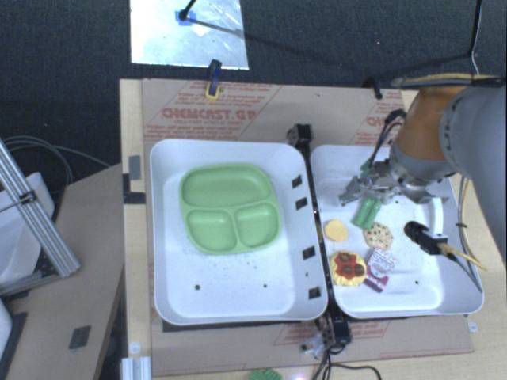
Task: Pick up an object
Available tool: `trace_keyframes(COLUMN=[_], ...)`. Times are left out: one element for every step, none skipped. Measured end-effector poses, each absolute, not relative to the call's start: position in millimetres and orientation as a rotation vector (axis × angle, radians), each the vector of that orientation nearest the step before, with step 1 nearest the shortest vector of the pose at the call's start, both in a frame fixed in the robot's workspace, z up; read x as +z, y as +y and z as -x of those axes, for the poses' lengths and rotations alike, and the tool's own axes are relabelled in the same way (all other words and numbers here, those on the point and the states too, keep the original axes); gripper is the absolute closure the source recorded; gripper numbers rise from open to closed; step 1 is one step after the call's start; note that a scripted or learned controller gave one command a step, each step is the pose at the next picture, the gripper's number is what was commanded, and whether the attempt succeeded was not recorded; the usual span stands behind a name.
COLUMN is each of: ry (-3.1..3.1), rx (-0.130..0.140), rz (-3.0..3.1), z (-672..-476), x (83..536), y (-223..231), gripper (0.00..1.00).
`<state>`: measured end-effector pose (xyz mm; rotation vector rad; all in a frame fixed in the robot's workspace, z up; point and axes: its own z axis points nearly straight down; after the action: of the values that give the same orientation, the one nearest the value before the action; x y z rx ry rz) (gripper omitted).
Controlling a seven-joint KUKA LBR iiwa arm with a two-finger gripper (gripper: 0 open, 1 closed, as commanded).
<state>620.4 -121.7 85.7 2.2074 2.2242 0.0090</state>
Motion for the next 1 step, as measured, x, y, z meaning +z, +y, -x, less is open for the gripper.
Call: trace_keyframes(ry=[2.223], rx=[0.006], rz=[-2.213], z=[-617.4], x=[96.1], y=[-122.8], gripper=[1.00])
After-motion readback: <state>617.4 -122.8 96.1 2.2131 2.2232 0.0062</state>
